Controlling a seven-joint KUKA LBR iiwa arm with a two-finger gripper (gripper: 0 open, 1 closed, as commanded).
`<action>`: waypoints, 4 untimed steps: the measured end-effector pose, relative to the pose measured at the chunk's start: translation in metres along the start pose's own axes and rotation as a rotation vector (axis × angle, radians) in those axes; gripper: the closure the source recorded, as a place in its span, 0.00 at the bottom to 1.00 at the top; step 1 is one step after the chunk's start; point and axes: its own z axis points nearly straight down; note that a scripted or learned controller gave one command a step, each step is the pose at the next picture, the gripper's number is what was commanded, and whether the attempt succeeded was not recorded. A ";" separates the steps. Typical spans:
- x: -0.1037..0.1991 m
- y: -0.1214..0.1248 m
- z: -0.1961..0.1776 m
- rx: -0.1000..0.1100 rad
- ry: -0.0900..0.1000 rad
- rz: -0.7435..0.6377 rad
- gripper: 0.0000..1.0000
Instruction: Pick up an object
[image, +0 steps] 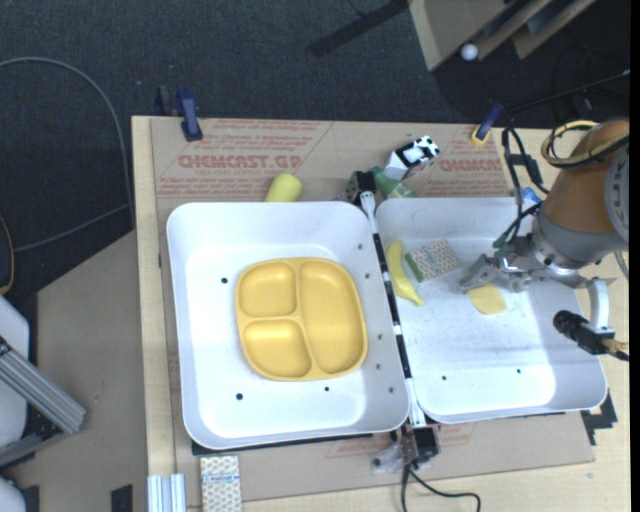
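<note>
We see two white bins side by side on a cardboard-covered bench (240, 150); the left bin (200, 250) holds a yellow divided plate (300, 318). Behind it lies a yellow cylinder (284, 187), perhaps a toy. A blue clamp (187, 113) grips the bench's far edge.

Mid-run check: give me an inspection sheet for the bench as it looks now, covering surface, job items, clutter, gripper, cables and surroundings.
Surface: cardboard-topped bench bearing left bin and right bin side by side.
Job's things: yellow divided plate in the left bin; banana, patterned square packet and pale yellow piece in the right bin.
Clutter: yellow object and black-and-white object on the board behind the bins; blue clamp at the back edge.
Gripper: gripper low in the right bin, just above the pale yellow piece; nothing seen between its fingers.
Cables: grey cable on the floor at left.
Surroundings: dark carpet.
</note>
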 end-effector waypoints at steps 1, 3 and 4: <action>0.068 0.074 -0.044 -0.004 0.000 -0.003 0.00; 0.089 0.078 -0.001 -0.002 -0.001 -0.002 0.00; 0.091 0.077 -0.001 -0.001 -0.001 -0.001 0.00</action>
